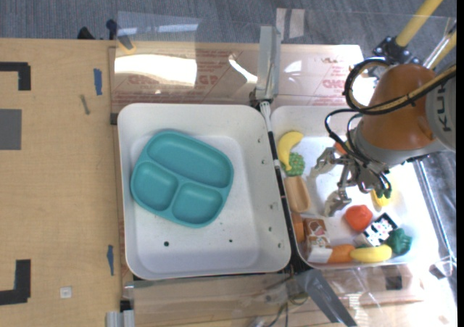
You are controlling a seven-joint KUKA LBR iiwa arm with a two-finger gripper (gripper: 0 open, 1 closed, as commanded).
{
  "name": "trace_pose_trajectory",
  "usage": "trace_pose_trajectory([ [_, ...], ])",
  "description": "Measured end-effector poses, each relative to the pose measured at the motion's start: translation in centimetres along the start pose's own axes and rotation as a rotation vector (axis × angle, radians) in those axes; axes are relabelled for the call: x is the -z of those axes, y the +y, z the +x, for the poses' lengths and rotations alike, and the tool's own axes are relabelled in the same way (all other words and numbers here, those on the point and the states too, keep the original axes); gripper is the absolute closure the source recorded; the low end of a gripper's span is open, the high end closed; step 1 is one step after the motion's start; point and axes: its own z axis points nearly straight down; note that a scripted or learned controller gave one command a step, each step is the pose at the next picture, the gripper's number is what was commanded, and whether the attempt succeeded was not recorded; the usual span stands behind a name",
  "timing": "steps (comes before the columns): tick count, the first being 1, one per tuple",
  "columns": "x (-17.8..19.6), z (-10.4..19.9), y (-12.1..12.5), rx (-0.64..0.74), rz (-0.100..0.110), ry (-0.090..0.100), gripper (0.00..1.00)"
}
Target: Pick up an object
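Banana (289, 143): yellow, curved, lying at the far left corner of my right bin (319, 259).
Broccoli (294, 164): small green floret, touching the banana's near end.
Bread roll (297, 193): tan, long, along the bin's left wall.
Tomato (357, 217): round, orange-red, mid-bin, just below my fingers.
Printed box (315, 231): small, near the left wall.
Carrot (332, 252): orange, lying along the near wall.
Second banana (370, 252): yellow, beside the carrot.
Green vegetable (401, 241): near right corner.
Black-and-white piece (380, 228): just right of the tomato.
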Motion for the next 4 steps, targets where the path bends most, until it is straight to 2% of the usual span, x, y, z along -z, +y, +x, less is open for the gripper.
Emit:
trace_pose_trajectory([
  [1, 0.3, 7.0, 1.8, -0.089, 0.005, -0.015, 0.00],
  [2, 0.0, 0.1, -3.5, -0.189, 0.002, -0.004, 0.00],
  [3, 0.1, 3.7, -0.3, -0.311, 0.002, -0.003, 0.00],
  [4, 0.5, 7.5, 1.0, -0.420, 0.009, -0.027, 0.00],
])
